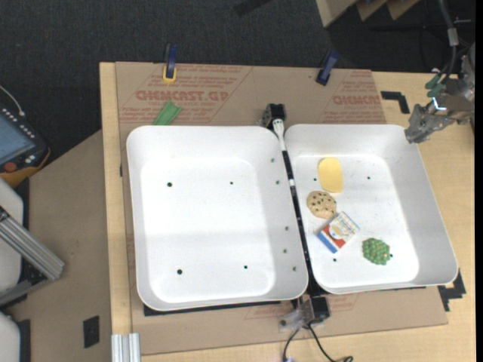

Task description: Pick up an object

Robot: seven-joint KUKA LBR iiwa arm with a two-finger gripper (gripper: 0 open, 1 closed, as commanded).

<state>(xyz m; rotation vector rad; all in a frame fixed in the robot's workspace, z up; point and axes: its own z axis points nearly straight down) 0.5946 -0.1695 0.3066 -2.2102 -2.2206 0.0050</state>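
The right bin (423,194) holds a yellow oval piece (330,174), a round chocolate-chip cookie (321,203), a small red, white and blue packet (336,232) and a green bumpy lump (376,250). My gripper (419,127) hangs at the bin's far right corner, above the rim and well away from all of them. Nothing lies between its fingers.
The left bin (151,157) sits beside the right one, with a black hinge strip (288,176) between them. Both rest on a cardboard sheet (226,89) held by blue clamps (170,62). A green tag (167,113) lies on the cardboard.
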